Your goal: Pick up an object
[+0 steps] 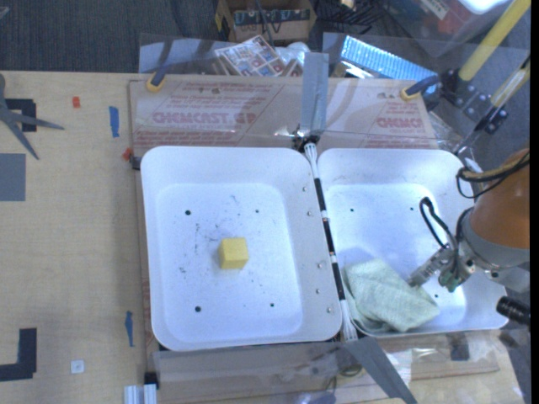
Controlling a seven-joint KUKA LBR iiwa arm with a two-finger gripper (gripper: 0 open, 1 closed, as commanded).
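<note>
Pale green cloth (390, 295) crumpled in the near-left corner of the right bin (379, 171), long axis running from upper left down to lower right, its right edge just beside the tool (438, 273). Tool low over the bin floor at the cloth's upper right, so cloth down and to the left of it; fingers too small and blurred to judge, nothing visibly between them. Yellow block (234, 253) alone mid-floor of the left bin (168, 175), well apart across the divider, on the wooden tabletop (59, 251).
</note>
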